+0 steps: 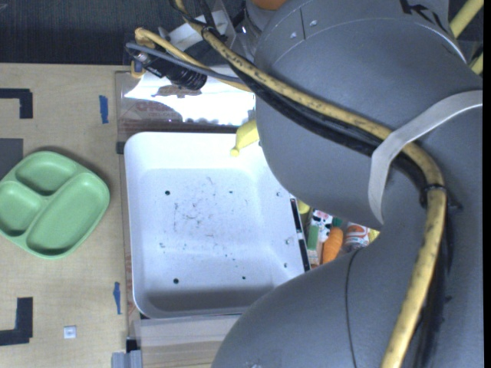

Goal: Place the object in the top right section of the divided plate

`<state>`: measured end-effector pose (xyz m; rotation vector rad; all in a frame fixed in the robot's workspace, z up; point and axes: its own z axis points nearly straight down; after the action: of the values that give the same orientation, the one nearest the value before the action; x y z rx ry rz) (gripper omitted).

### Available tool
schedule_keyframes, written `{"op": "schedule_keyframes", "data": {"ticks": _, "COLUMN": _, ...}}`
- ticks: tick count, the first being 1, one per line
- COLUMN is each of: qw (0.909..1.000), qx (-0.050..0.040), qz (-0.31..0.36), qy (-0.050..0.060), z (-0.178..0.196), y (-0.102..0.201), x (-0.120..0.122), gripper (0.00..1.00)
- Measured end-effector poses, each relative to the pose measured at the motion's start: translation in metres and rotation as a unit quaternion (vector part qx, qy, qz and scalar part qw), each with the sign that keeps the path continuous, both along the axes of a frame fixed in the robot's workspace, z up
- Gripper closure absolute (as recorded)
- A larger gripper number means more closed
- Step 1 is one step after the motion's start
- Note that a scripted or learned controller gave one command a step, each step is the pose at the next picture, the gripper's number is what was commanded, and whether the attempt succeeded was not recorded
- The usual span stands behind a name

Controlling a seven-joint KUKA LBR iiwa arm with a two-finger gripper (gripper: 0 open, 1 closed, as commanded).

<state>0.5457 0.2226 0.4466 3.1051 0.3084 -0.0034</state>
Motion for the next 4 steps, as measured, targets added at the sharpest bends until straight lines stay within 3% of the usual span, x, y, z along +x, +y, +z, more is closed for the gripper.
{"op": "schedule_keyframes", "data": {"ticks": 1, "qw": 1.0, "qx": 0.007, "qz": 0.002, "qy": 0.001, "z": -0.015, "y": 0.002, "x": 0.05, "gripper": 1.0}}
{"op": "schedule_keyframes", "data": {"ticks": 3, "qw": 1.0, "qx": 0.004, "qz": 0.005, "qy": 0.002, "z": -0.009, "y": 0.005, "x": 0.055, "gripper": 1.0}}
{"op": "schedule_keyframes", "data": {"ticks": 4, "qw": 1.0, "qx": 0.007, "qz": 0.002, "qy": 0.002, "z": -0.015, "y": 0.004, "x": -0.03, "gripper": 1.0}}
